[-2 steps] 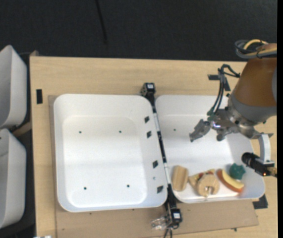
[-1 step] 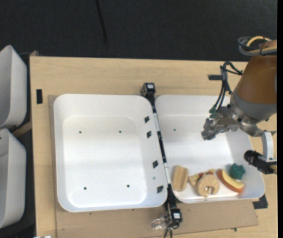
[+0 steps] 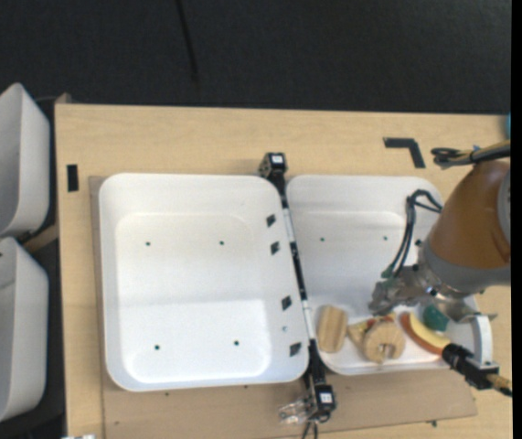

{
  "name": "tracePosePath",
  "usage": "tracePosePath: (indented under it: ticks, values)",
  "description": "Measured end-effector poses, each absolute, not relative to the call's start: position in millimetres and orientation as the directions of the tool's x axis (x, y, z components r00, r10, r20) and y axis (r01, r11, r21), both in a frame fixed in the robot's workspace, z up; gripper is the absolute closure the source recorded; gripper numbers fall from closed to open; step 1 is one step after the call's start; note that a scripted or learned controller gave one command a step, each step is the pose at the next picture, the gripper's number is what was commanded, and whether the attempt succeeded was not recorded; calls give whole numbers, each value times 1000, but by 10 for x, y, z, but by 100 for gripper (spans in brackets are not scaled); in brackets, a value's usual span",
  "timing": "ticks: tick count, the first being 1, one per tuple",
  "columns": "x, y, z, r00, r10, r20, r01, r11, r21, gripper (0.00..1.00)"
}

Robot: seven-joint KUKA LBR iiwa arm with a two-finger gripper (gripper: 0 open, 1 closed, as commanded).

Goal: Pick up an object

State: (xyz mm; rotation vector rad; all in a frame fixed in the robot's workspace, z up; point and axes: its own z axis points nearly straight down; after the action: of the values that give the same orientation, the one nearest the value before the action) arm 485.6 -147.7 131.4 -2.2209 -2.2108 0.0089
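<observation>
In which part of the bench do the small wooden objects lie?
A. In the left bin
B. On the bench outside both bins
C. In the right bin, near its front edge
C: the wooden objects lie along the front edge of the right bin, beside the tool.

Two white bins sit side by side on the wooden bench (image 3: 197, 140). The arm (image 3: 471, 231) reaches in at the frame's right, its gripper (image 3: 390, 297) low over the right bin (image 3: 352, 208). Near that bin's bottom edge lie a wooden block (image 3: 332, 327), a tan piece (image 3: 378, 338) and a red-and-yellow thing (image 3: 422, 335). The left bin (image 3: 187, 199) fills the middle of the frame.
</observation>
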Motion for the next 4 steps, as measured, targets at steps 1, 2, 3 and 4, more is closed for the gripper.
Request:
tracePosePath:
  ticks: [1,2,3,4]
  values:
    - [4897,-1460,1368,3,1000,0,1000,-3,1,0]
    - [5998,-1856,1345,-4,1000,-6,1000,4,11,0]
    - [5958,-1857,1446,-2,1000,-4,1000,2,5,100]
    - [5545,-1410,3061,-6,1000,-2,1000,6,16,100]
